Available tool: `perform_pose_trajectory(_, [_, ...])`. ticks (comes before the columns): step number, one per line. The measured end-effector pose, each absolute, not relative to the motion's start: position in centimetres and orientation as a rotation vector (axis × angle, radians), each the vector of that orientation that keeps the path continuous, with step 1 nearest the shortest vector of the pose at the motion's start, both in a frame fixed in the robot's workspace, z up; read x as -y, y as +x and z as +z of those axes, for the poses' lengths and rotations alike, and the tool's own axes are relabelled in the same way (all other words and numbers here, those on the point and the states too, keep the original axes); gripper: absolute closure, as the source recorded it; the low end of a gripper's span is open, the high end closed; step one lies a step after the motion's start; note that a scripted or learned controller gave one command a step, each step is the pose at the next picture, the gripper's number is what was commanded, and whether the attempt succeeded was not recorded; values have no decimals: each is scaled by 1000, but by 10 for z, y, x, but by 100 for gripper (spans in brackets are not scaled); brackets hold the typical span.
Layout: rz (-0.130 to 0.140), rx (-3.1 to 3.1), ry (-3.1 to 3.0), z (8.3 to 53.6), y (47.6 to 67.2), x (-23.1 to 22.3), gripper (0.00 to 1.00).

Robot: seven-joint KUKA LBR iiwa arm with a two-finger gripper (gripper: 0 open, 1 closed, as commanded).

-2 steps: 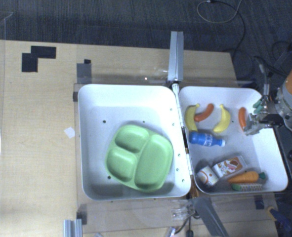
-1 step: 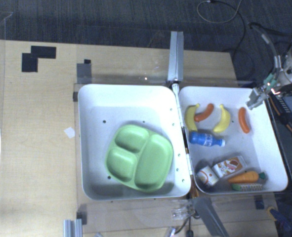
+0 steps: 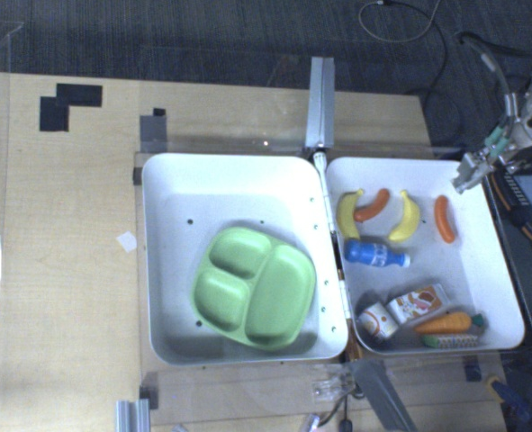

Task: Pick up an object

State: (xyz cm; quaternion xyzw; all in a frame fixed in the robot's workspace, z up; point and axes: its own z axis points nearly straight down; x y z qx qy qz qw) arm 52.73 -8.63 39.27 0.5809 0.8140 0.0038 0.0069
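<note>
The right bin (image 3: 504,282) holds several small items. Two yellow bananas (image 3: 407,220) lie near its back, with an orange-red sausage (image 3: 372,207) between them. A second sausage (image 3: 444,219) lies further right. A blue bottle (image 3: 375,256) lies on its side in the middle. Along the front are a small can (image 3: 374,320), a brown and white carton (image 3: 417,304) and a carrot (image 3: 446,323). My gripper (image 3: 471,173) hangs over the bin's back right corner, above and to the right of the second sausage, touching nothing.
The left bin (image 3: 171,241) carries a green divided plate (image 3: 255,285). A metal post (image 3: 320,106) stands behind the divider between the bins. Cables and dark equipment (image 3: 528,196) sit along the right side by the arm.
</note>
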Motion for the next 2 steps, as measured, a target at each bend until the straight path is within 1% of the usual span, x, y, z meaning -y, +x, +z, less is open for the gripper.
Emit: perform_pose_trajectory(2, [24,-2543,1797,417,531,85,100])
